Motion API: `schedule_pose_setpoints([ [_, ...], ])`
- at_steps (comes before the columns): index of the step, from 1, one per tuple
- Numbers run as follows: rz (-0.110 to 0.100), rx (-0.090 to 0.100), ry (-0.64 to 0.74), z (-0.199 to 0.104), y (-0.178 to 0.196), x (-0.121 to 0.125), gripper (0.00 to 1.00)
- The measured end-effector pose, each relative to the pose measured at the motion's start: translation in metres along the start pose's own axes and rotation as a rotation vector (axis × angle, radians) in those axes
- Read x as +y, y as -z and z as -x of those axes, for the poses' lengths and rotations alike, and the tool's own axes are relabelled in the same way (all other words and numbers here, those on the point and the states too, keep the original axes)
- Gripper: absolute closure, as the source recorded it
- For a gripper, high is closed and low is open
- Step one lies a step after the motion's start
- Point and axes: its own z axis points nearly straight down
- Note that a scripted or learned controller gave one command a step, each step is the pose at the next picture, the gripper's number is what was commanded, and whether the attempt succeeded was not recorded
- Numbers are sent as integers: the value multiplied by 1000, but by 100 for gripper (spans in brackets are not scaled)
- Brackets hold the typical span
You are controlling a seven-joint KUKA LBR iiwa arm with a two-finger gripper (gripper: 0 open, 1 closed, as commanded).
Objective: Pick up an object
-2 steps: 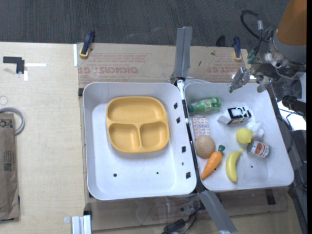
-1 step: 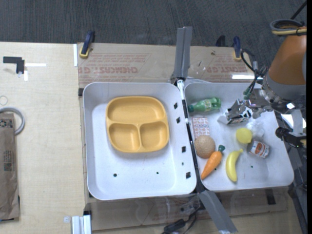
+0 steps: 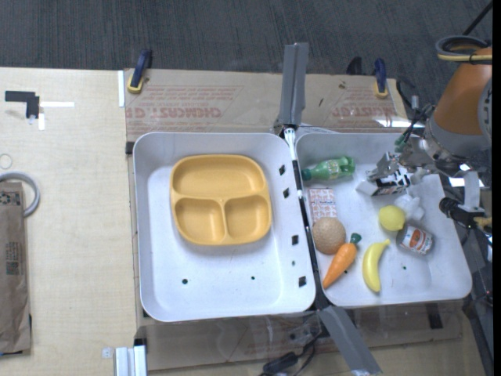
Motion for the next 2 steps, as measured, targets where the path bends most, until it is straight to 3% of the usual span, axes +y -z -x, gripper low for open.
schedule_pose_setpoints([
  [1, 4, 0, -1, 1, 12, 2, 100],
  [2, -23, 4, 39, -28, 158, 39, 100],
])
